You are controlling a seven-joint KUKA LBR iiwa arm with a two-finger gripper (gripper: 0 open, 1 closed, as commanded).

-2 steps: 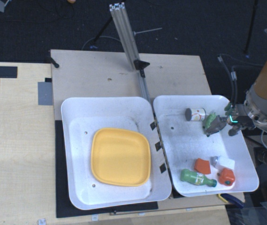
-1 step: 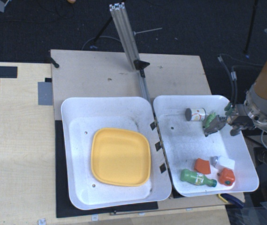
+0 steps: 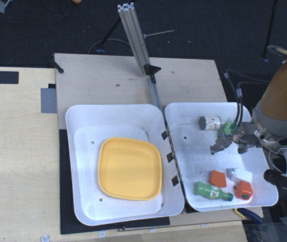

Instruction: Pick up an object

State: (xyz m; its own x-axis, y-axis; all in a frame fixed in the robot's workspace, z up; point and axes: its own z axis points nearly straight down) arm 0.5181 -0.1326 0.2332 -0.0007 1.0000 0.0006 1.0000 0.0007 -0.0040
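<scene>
My gripper (image 3: 229,148) hangs over the middle of the right bin (image 3: 193,150), with the arm reaching in from the right. Its two dark fingers stand apart, open, and nothing is between them. Just behind it lies a small green object (image 3: 228,128), and beside that a small bottle with a dark cap (image 3: 210,122) on its side. Toward the bin's front lie an orange block (image 3: 217,178), a green bottle (image 3: 213,191), a red-orange object (image 3: 243,189) and a small white piece (image 3: 241,175).
The left bin (image 3: 82,135) holds a yellow square plate (image 3: 130,168). A metal rail (image 3: 135,34) slants down from the back to the divider between the bins. The arm's orange band (image 3: 279,95) stands at the right edge.
</scene>
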